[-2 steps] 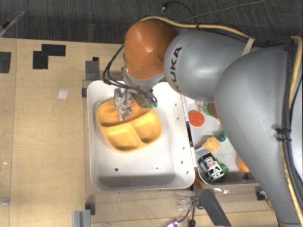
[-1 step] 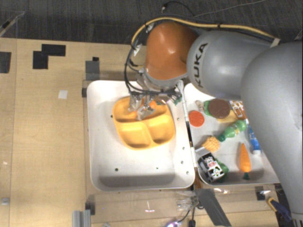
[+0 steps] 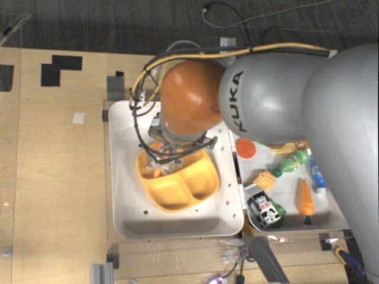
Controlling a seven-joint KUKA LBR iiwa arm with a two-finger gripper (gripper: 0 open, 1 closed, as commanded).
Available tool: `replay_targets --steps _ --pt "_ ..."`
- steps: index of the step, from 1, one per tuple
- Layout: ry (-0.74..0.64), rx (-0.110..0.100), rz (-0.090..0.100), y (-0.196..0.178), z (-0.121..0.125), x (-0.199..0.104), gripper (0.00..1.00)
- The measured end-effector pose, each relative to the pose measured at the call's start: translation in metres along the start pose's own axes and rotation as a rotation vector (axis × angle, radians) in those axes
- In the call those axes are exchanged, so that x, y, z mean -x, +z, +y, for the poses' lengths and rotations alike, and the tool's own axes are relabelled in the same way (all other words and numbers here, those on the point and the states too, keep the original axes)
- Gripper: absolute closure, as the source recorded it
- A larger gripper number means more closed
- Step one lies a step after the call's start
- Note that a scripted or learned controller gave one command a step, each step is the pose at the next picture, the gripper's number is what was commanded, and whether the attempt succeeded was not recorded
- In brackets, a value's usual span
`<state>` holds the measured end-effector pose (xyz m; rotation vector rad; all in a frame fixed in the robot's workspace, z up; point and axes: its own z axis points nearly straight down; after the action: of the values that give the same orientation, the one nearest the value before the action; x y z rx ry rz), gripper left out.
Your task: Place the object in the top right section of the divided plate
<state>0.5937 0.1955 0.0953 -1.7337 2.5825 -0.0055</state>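
While my arm (image 3: 260, 99) hangs over the left bin (image 3: 121, 176), my gripper (image 3: 169, 158) sits low above the yellow divided plate (image 3: 183, 188) (jaw state: cannot tell, wrist blocks it). Carrot (image 3: 305, 200), corn (image 3: 266, 179) lie in right bin (image 3: 331, 220).

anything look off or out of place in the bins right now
Nothing looks spilled or damaged. The yellow divided plate lies flat in the left white bin, turned at a slant to its walls. The toy carrot and other items lie loose in the right white bin.
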Motion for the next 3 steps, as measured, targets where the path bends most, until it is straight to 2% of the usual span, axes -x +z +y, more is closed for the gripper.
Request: replay_targets --steps 1,2,3 --pt "-0.35 0.019 0.011 0.004 -0.028 0.033 1.0" --pt "-0.719 0.068 0.019 0.01 -0.055 0.045 1.0" --pt "-1.053 0.086 0.011 0.01 -0.045 0.064 1.0"
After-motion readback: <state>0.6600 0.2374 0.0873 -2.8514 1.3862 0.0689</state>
